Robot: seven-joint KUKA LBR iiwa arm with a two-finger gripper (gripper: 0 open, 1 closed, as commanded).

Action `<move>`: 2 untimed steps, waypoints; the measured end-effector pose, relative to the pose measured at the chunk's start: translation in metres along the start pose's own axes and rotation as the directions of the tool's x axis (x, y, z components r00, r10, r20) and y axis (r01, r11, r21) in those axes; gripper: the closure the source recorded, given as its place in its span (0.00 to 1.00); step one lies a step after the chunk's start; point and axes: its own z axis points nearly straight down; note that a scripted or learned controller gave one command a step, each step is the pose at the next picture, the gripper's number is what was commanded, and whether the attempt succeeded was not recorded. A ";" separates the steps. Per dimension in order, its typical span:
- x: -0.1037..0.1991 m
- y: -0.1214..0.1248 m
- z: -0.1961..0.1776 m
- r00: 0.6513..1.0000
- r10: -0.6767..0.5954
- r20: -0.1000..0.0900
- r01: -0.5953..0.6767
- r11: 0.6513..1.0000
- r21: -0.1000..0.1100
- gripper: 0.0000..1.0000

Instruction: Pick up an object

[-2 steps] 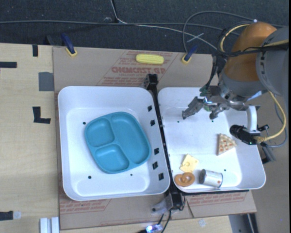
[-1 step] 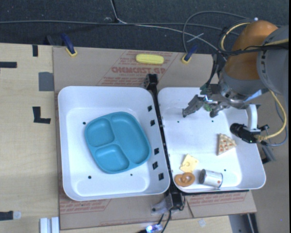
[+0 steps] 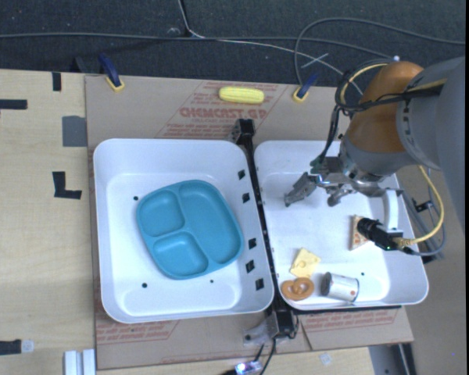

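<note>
Bench: pale wood top with black angular marks at the left, overlaid by a brown cardboard sheet [image 3: 187, 116] printed in red lettering
Clamps: two blue-and-yellow clips, one [image 3: 109, 72] at the sheet's far left corner, one [image 3: 305, 86] further right along the same edge
Yellow object: a small corn-like piece [image 3: 241, 94] lying on the cardboard beyond the bins, outside both
Backdrop: dark carpet-like floor above the bench, crossed by thin cables [image 3: 219, 37]
Left bin: white and shallow [image 3: 113, 162], holding a blue three-compartment plate [image 3: 189, 227] set at a slant near its middle
Divider: black clips run down the seam [image 3: 254, 209] where the two bins touch
Right bin: white [image 3: 406, 287], with its things gathered toward the near and right sides
Task things: a yellow wedge like cheese [image 3: 304, 261]; a brown ring like a doughnut [image 3: 298, 289] just beside it at the near wall; a small silver can [image 3: 340, 286] on its side next to the ring; a tan slice like toast [image 3: 357, 233] near the right wall, touching a black fitting
Arm: grey with an orange band [image 3: 383, 116], reaching in from the right over the right bin
Gripper: [image 3: 320, 190] over the far part of the right bin, its two fingers spread wide apart with nothing between them, well apart from the things at the near side
</note>
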 end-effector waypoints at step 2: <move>0.002 0.000 0.041 1.000 -0.002 0.000 0.002 1.000 -0.003 1.00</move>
